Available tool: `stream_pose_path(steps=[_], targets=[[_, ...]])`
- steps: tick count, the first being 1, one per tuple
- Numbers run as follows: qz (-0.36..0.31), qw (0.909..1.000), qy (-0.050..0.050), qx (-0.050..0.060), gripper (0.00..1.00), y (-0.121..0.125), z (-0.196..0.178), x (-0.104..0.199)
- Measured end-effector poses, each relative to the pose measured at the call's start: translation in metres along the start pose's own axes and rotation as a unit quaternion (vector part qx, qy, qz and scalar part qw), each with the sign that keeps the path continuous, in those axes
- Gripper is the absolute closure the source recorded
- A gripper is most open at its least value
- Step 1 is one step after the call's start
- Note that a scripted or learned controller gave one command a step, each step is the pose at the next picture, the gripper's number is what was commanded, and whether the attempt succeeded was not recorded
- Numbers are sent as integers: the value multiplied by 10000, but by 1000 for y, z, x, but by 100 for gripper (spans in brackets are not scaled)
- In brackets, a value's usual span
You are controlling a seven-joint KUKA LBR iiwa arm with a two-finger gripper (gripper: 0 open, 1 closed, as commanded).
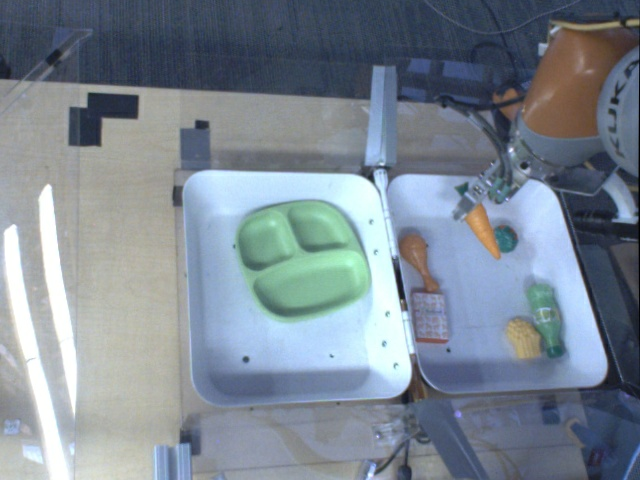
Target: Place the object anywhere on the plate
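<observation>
A green plate point(300, 260) with three compartments lies in the left bin point(215, 348). Over the far part of the right bin point(575, 363), my gripper point(488, 194) is shut on the leafy top end of an orange carrot point(484, 231). The carrot slants down and to the right from the fingers. Its tip ends beside a small teal ball point(507, 238). The plate is well to the left of the gripper, across the divider between the bins.
The right bin also holds a brown drumstick point(415, 256) and a red-and-white packet point(431, 317) near the divider. A yellow corn cob point(521, 338) and a green bottle point(545, 318) lie at the front right. A metal post point(380, 118) stands behind the divider.
</observation>
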State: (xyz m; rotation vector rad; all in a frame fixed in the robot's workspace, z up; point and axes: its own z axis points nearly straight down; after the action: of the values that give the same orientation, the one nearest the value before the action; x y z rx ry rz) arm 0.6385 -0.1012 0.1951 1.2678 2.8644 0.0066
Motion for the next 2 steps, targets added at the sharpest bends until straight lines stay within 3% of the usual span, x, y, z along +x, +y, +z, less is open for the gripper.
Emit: stream_pose_path(steps=[1, 2], targets=[[-1095, 9940, 11, 7, 100, 30, 9, 51], [-1543, 9880, 6, -2, 100, 70, 8, 87]])
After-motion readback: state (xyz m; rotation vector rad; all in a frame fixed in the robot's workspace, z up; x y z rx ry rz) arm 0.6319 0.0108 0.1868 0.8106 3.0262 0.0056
